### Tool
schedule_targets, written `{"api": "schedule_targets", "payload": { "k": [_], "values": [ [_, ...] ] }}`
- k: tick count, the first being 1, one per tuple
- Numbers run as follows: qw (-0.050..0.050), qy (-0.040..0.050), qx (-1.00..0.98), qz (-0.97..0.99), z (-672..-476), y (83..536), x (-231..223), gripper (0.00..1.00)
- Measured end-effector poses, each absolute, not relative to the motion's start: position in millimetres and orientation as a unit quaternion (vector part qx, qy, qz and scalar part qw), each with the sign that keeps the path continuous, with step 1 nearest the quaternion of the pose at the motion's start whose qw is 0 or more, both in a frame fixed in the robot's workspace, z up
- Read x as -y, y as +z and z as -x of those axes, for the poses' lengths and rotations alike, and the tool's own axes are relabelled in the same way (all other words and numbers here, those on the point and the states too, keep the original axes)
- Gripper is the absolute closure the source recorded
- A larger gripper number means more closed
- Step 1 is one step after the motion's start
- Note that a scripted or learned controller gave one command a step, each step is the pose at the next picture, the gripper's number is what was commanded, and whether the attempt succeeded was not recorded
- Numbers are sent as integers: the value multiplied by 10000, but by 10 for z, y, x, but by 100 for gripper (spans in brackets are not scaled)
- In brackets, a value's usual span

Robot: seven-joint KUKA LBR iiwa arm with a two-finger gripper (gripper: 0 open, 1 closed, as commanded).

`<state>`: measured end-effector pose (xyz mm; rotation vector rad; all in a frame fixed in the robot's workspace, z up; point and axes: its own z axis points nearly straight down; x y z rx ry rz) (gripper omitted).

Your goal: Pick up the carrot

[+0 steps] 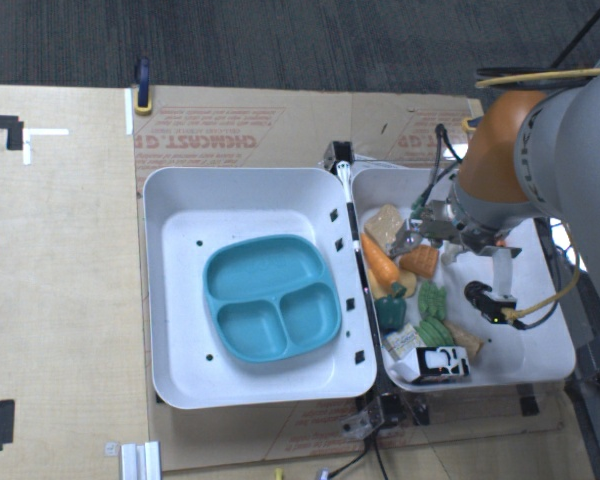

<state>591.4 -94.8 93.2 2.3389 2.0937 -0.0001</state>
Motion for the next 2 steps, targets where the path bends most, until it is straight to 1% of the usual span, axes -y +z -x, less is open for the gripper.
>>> {"api": "schedule_targets", "payload": {
  "k": [1,2],
  "values": [
    [9,3,-6654,-7465,-5919,1029,958,100],
    [8,2,-6652,-7466,-5919,1028,958,0]
  ]
}}
